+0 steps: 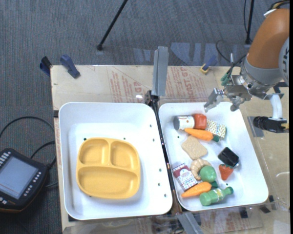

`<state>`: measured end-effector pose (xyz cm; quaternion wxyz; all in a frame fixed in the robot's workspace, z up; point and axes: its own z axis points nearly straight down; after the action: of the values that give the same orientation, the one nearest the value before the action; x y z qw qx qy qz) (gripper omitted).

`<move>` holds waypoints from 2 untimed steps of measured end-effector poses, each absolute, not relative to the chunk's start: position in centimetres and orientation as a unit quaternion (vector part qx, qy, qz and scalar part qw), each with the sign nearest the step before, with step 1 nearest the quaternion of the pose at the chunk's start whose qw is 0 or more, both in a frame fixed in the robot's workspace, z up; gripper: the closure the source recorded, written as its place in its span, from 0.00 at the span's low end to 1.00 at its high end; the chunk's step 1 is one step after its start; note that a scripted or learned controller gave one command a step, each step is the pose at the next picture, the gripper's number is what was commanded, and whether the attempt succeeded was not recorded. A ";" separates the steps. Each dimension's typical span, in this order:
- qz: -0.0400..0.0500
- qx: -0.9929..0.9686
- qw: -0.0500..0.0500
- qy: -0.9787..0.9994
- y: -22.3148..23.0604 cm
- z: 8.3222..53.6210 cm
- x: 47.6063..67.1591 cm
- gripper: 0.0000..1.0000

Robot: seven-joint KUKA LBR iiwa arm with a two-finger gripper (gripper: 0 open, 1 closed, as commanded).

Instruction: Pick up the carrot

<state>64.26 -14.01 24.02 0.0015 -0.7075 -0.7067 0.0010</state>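
Beside cracker (194,147): tapered, seemingly smooth carrot (198,134).

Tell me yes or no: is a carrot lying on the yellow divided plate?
No. The yellow plate sits in the left bin, while both carrots lie among the toy food in the right bin.

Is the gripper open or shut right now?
Open: the gripper has its fingers spread apart above the right bin's far edge, holding nothing.
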 end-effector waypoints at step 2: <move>-0.002 -0.627 -0.004 -0.779 -15.0 9.3 62.4 0.00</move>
<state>62.43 -15.01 9.32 -0.0036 -0.6266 -0.7793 -0.0020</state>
